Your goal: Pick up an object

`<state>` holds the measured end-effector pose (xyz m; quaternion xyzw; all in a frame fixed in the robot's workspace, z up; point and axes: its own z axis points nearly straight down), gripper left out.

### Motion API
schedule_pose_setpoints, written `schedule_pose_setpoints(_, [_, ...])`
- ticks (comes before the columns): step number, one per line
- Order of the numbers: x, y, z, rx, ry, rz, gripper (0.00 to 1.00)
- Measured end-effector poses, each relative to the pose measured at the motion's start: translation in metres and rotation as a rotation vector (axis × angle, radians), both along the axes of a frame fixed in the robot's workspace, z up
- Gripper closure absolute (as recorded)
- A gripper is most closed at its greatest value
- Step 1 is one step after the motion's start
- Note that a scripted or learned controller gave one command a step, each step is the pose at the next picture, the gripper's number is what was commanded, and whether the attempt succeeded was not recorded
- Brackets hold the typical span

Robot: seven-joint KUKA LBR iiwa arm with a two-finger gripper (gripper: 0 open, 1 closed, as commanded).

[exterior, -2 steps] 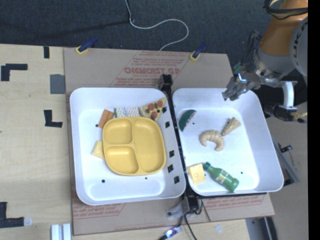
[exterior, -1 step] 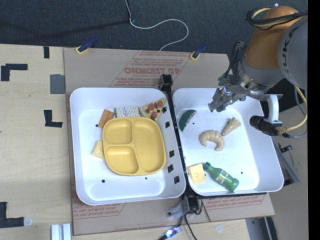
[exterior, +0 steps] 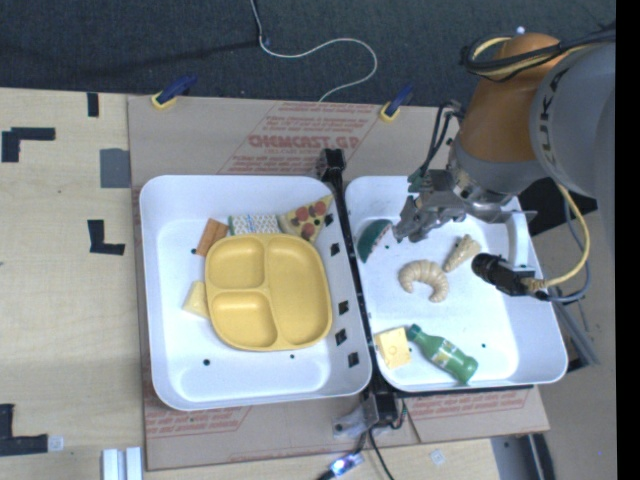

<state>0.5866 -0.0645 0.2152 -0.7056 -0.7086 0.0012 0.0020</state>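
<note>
Hand point(exterior: 412, 226) hangs beside dark green piece point(exterior: 372, 236) in right bin point(exterior: 492, 320).

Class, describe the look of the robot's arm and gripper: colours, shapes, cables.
The thick, rounded grey arm has a broad orange band above its wrist, with yellow and black cables looping over it. The small gripper is dark grey metal.

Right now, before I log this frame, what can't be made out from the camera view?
1. Camera view: the yellow plate covers most of the orange piece, the patterned piece and the yellow wedge, hiding their full shapes.
2. Camera view: the dark green thing beside the gripper is too small and dark to identify.
3. Camera view: the arm hides the far right corner of the right bin.
</note>
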Motion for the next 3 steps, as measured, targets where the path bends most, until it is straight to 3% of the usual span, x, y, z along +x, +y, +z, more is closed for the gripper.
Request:
schedule_pose_setpoints(2, [-0.075, 0.086, -0.009, 0.000, 0.001, 0.000, 1.00])
schedule_pose_setpoints(3, [-0.093, 0.120, 0.006, 0.000, -0.001, 0.001, 1.00])
